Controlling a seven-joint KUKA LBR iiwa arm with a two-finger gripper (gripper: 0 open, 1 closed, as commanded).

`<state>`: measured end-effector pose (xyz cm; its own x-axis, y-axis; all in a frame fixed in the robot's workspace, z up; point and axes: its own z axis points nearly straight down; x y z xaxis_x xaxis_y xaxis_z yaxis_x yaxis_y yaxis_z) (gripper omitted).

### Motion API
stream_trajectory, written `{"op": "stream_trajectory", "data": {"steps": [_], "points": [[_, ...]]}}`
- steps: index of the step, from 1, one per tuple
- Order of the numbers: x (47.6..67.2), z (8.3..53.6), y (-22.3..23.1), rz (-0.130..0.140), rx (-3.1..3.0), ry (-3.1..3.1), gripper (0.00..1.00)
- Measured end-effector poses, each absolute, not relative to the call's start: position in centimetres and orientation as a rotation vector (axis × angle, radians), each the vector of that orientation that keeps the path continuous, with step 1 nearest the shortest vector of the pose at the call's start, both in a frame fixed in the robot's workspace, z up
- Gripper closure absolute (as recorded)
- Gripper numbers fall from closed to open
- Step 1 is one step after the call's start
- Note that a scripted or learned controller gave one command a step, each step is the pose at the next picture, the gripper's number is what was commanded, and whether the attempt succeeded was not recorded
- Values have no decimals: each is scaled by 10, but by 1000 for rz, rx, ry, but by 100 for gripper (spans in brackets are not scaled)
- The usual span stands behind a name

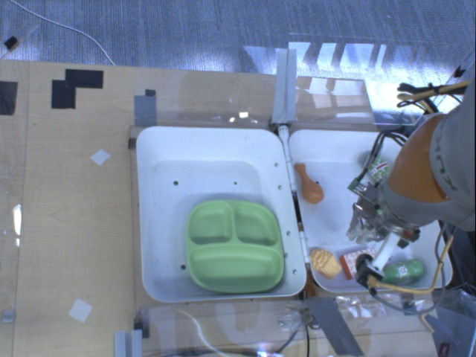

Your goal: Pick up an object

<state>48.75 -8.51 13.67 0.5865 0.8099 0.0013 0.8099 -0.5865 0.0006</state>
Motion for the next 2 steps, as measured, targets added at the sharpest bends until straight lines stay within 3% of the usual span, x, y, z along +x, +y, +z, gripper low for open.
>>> {"op": "stream_trajectory", "data": {"steps": [1,2], "points": [[499,133,-84,-2,-2784,-1455,100],[488,93,-106,-7,-2378,-2058,100]]}}
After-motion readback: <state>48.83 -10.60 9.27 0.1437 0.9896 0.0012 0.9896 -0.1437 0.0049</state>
